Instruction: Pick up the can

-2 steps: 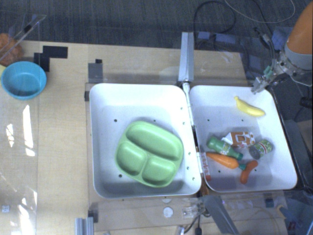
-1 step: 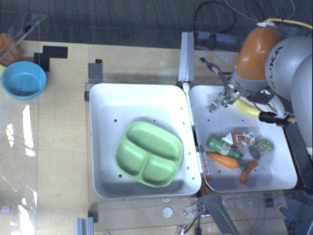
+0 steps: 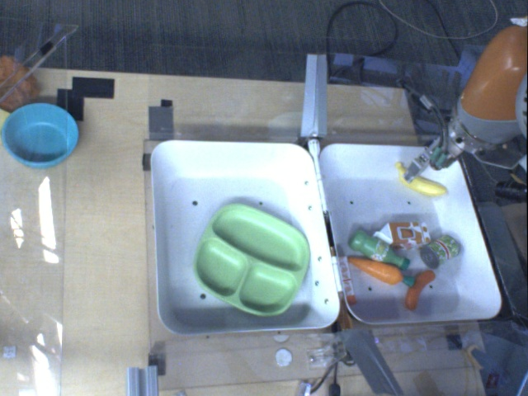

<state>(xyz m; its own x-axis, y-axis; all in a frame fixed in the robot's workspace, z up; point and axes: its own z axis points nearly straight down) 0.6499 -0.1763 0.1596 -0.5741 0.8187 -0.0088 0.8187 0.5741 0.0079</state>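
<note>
The hand hovers over the banana at the far end of the right bin; whether it's open, I cannot tell. The can lies on its side nearer, beside a small carton.

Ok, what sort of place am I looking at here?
Probably a robotics lab picking cell, not a home or shop: two white bins on a wooden bench, a toy banana and other toy food, and loose cables behind.
</note>
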